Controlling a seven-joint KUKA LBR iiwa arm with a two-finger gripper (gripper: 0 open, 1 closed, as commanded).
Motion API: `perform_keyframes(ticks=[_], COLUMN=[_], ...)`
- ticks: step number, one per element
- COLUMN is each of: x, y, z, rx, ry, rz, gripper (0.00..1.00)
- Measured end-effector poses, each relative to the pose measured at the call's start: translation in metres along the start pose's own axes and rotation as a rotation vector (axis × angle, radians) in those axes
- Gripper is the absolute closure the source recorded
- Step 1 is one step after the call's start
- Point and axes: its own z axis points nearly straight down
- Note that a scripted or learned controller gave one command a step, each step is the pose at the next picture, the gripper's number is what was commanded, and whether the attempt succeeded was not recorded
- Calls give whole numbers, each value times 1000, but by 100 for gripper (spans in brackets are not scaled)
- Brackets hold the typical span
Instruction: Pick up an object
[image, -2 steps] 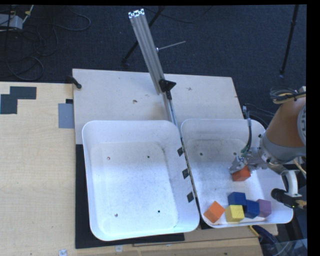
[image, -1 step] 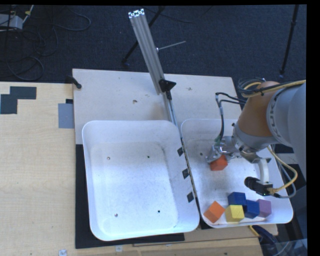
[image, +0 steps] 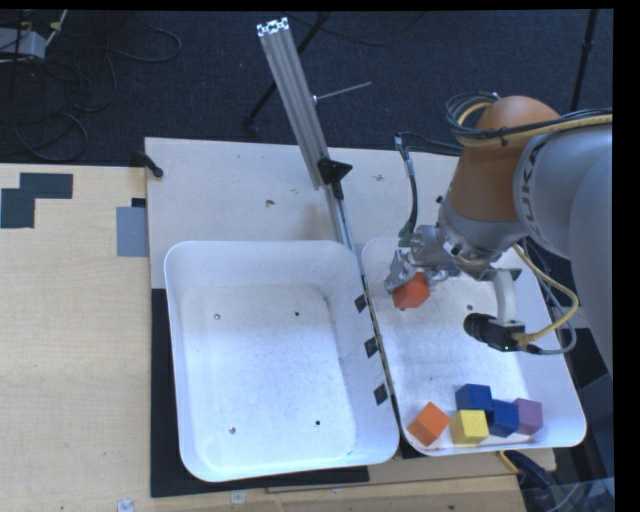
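My gripper (image: 408, 283) hangs over the upper left part of the right bin (image: 440, 350), close to the divider between the bins. An orange-red block (image: 411, 292) sits between its fingers, and the gripper is shut on it, held a little above the bin floor. Several other blocks lie in the right bin's near corner: an orange block (image: 429, 423), a yellow block (image: 469, 427), two blue blocks (image: 474, 397) and a purple block (image: 529, 413).
The left bin (image: 200, 290) lies beside the right one. A slanted aluminium post (image: 297, 100) rises behind the bins. A black clamp (image: 496, 331) hangs on a cable to the gripper's right. Black clips (image: 371, 346) line the divider.
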Motion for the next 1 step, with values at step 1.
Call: perform_keyframes(ticks=[1], x=[71], y=[53], z=[6], rx=[5], ry=[1], rz=[-1], gripper=[100])
